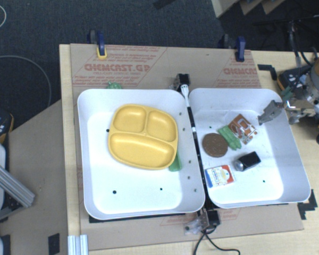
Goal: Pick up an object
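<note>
Objects sit in the right bin [287, 158]: brown disc [215, 145], black block [248, 160], red-white packet [220, 176] (print unreadable). Left bin [90, 158] holds a yellow divided plate [143, 136]. Counter [149, 68] sheet reads "CHEMCAST". End effector [271, 112]: grip state unclear.

Two white bins sit side by side. The left bin [95, 158] holds a yellow tray [143, 136]. The right bin [276, 179] holds a brown disc [215, 144], green piece [229, 137], black block [247, 161] and small card [220, 176]. The gripper [270, 112] hangs over its upper right.
</note>
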`<state>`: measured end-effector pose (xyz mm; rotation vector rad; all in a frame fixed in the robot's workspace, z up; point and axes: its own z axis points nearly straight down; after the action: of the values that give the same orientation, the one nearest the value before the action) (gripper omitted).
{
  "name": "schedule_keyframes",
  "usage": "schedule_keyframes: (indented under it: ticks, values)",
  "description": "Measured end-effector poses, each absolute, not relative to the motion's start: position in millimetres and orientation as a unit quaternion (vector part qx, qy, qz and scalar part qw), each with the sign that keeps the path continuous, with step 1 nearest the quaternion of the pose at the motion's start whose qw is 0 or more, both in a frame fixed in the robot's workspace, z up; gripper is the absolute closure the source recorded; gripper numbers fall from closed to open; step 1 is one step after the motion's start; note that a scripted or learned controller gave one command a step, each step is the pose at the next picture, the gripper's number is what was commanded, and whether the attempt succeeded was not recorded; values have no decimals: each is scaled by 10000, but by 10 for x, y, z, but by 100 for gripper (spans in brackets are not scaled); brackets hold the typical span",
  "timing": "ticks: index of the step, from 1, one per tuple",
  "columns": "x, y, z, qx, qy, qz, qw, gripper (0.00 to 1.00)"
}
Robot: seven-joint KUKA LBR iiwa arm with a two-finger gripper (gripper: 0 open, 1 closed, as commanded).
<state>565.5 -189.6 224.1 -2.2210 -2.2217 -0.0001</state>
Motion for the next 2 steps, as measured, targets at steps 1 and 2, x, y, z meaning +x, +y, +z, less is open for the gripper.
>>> schedule_keyframes:
  ticks: [1,2]
  values:
    - [5162,-1574,778,-7076,-7066,14,48,0]
    - [5200,-1602,953,-7077,-7065,-8,-19,100]
